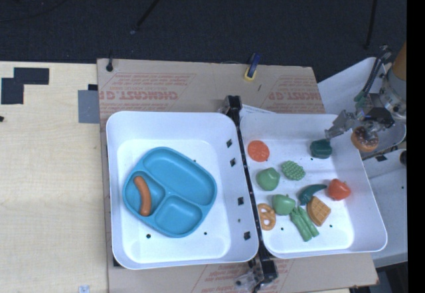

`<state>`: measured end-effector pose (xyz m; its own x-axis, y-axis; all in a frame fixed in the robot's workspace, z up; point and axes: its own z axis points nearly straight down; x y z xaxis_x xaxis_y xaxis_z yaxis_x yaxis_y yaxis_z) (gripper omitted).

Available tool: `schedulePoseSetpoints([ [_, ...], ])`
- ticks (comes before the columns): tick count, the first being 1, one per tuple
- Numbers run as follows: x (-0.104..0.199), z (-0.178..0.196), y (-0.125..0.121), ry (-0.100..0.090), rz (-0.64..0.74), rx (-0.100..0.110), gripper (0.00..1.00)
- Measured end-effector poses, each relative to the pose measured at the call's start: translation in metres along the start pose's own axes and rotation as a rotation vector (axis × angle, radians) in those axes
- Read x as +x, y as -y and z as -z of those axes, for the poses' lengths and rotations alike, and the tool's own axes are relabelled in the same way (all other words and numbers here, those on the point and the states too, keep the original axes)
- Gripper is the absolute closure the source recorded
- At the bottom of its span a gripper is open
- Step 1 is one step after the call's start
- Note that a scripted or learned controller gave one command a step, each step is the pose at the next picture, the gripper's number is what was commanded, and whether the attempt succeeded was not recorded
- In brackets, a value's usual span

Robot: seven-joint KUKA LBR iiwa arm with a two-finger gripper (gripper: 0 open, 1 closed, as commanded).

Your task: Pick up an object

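My hand (pixel 346 123) at right bin's edge, can't tell if spread; dark green plastic lump (pixel 321 148) just beside, orange disc (pixel 258 150) further off

Light is even and bright on the white bins (pixel 172 127), with soft, short shadows. The dark background stays dim, and the whole picture is slightly soft.

High slanted view (both bins (pixel 174 127))

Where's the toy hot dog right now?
The hot dog lies in the left compartment of the blue divided plate, inside the left white bin.
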<state>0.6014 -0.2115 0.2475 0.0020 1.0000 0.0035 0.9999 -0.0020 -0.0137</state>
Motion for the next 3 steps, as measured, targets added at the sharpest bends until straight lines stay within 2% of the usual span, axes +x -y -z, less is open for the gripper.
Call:
schedulePoseSetpoints([
  [1,0.0,0.008,-0.002,0.003,0.002,-0.013,0.0],
  [2,0.005,-0.051,-0.012,0.001,0.007,-0.007,0.0],
  [3,0.011,-0.114,-0.01,0.002,0.006,-0.007,0.0],
])
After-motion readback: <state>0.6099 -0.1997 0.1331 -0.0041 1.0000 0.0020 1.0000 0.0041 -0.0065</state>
